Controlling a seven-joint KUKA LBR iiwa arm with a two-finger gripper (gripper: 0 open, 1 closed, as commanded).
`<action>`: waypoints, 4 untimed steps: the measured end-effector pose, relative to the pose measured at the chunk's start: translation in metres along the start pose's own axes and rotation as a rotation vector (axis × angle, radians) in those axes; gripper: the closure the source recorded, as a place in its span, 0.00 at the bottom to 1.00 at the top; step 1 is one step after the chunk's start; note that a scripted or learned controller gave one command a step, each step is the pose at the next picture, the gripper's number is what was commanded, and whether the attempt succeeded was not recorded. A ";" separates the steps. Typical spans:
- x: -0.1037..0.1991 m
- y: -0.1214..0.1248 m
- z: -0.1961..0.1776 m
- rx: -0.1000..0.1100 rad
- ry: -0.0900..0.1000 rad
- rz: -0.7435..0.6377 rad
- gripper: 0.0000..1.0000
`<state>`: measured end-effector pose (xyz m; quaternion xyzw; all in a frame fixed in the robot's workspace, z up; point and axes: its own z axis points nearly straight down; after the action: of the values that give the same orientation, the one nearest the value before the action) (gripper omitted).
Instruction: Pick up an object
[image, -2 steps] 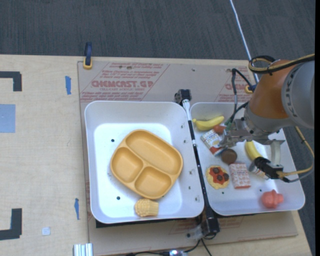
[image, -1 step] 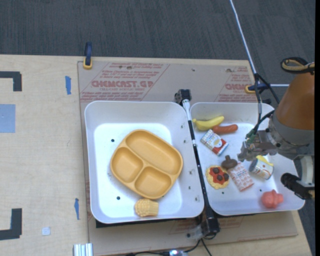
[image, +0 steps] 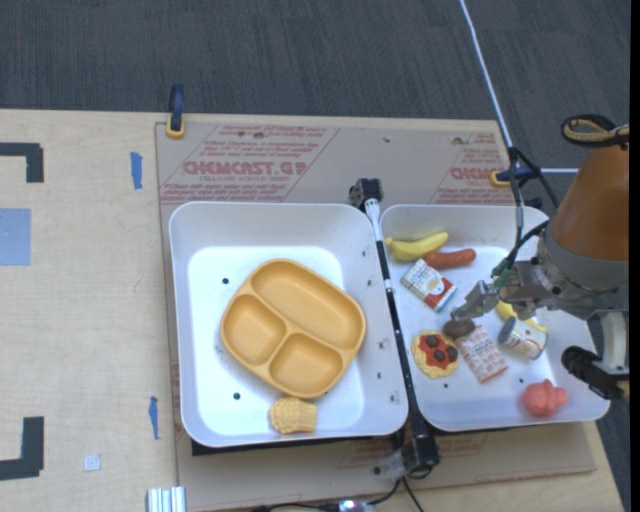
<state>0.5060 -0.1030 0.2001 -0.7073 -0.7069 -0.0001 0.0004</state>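
Objects for picking are lying mostly in the right bin (image: 455, 415), under the arm. Going largest to smallest:

Bench (image: 80, 330) is spreading pale wood across the left, with a printed board (image: 260, 160) lying under both bins.

Left bin (image: 190, 330) is holding a yellow divided plate (image: 292, 327), three compartments, sitting about centre. A small yellow corn piece (image: 293, 414) is lying just beside the plate's near edge, against the bin's front wall.

Arm (image: 592, 215) is reaching in from the right, orange band showing above the grey wrist, hanging over the right bin's right half.

Gripper (image: 470, 312) is pointing left and down over the bin's middle, its dark tips sitting just above the pizza slice and beside the carton. Whether the fingers are spread or closed, cannot tell; nothing is visibly sitting between them.

Right bin contents:
- banana (image: 418, 244) lying near the back-left corner
- sausage (image: 450, 258) lying just right of the banana
- red-and-white carton (image: 428, 284) lying tilted in front of those two
- pizza slice (image: 436, 353) lying near the left wall, toward the front
- pink-and-white packet (image: 482, 353) lying just beside the pizza, to its right
- small can (image: 522, 341) lying on its side, right of the packet, partly under the wrist
- pink-red round fruit (image: 544, 398) lying near the front-right corner, well apart from the gripper
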 end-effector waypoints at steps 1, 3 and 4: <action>0.005 0.004 0.100 -0.013 0.000 -0.002 0.00; 0.005 0.028 0.097 -0.024 -0.010 0.002 1.00; 0.013 -0.026 0.015 -0.003 -0.001 0.000 1.00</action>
<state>0.4800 -0.0899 0.1851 -0.7073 -0.7069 -0.0006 -0.0008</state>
